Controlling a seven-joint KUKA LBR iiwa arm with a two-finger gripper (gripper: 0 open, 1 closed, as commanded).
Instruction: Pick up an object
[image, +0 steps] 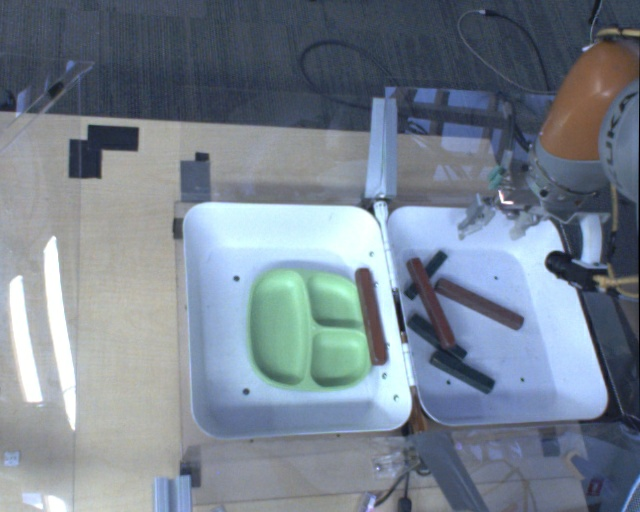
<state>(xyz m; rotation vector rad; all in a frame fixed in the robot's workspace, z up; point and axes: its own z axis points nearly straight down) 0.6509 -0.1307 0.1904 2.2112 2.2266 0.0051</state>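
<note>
Claw (497, 222) hanging over right bin (560, 405), fingers apart, clamped on nothing, no readable writing

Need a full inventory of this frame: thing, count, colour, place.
White bins: 2, white, side by side on bench.
Divided tray: 1, light green, left bin.
Brown stick: 1, brown, left bin, along tray's right edge.
Brown sticks: 2, brown, right bin.
Dark sticks: about 3, black-green, right bin, partly under a brown one.
Cables: dark, floor behind bench.
Arm: 1, grey and orange, upper right.
Gripper: 1, over right bin's far edge.
</note>
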